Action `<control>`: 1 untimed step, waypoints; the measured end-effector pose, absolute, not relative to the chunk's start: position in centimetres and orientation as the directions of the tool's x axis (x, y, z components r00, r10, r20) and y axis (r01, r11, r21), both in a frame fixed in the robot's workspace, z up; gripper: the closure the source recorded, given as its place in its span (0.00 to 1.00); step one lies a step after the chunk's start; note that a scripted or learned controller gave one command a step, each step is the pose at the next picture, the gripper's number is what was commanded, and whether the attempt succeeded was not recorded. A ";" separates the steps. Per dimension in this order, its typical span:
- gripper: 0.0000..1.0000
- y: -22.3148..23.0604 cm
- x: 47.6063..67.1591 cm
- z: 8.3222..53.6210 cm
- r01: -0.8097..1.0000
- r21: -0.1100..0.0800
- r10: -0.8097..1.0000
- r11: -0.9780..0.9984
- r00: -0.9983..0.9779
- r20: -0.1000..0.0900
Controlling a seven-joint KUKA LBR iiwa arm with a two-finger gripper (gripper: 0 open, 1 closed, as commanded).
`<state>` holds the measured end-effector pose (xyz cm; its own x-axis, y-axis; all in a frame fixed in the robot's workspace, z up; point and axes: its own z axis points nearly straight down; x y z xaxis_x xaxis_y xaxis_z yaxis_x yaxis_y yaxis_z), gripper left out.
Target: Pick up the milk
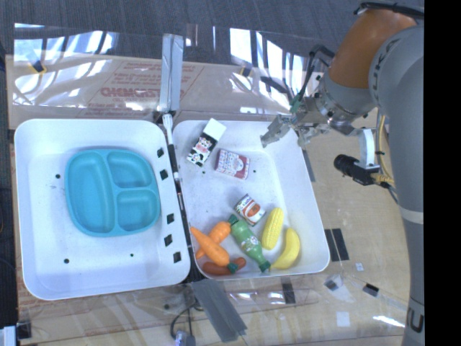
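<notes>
On the bench, your right bin (306,186) holds the milk (205,143) at its far-left corner; the gripper (277,133) hovers to its right, apart, fingers spread, empty.

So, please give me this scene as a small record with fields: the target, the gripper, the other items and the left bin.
target: milk carton, cow-patterned, lying near the right bin's far left corner
gripper: above the right bin's far right corner, apart from the milk
neighbour: red carton beside the milk
near end: can, carrot, green bottle, corn, banana
left bin: blue divided tray
</notes>
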<state>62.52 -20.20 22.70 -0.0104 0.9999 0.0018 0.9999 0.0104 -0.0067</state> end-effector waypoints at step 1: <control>0.00 -12.5 64.9 12.2 0.998 -0.010 0.998 0.056 -0.056 0.003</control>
<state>64.94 -12.45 12.19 -0.0559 0.9984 0.0029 0.9984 0.0559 -0.0102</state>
